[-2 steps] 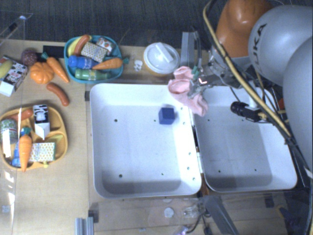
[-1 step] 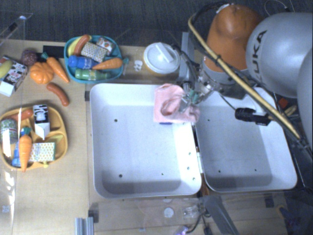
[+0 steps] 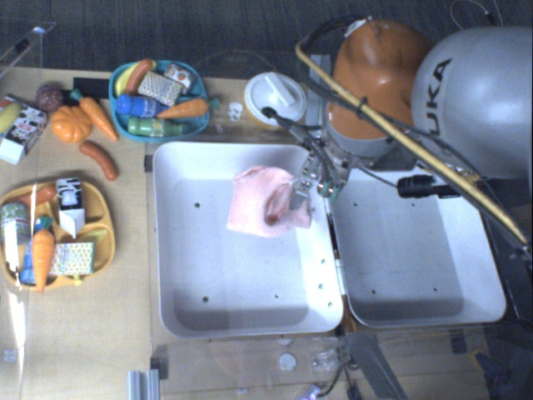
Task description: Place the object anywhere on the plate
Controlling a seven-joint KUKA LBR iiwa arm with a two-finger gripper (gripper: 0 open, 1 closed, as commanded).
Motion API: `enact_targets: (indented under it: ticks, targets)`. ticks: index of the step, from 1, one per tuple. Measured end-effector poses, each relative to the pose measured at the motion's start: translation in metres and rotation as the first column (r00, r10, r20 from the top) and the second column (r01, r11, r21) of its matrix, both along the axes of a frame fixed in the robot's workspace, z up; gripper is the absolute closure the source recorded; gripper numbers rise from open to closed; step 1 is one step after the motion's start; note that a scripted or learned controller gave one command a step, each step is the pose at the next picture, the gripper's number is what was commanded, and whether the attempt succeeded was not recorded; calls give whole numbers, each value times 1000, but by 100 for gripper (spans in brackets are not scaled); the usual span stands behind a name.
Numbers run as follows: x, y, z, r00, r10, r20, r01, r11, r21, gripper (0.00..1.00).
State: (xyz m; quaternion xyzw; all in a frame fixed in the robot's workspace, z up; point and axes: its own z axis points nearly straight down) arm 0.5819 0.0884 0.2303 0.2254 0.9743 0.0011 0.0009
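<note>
wooden bench (image 3: 125,307) carries 2 white bins side by side. pink plate (image 3: 260,200) lies in the left bin (image 3: 241,294), toward its upper right. gripper (image 3: 293,197) sits over the plate's right edge; whether its fingers are spread or closed cannot be told.

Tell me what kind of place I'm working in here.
Probably a robot lab bench: two shallow white bins side by side, a pink plate under the gripper, and toy food in a blue bowl.
</note>
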Motion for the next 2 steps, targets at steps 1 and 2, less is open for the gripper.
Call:
enact_targets:
  ticks: [1, 2]
  targets:
    - [-30, 40, -4, 921, 390, -1, -390, 921, 0, 100]
    - [-30, 40, -4, 921, 389, 0, -389, 921, 0, 0]
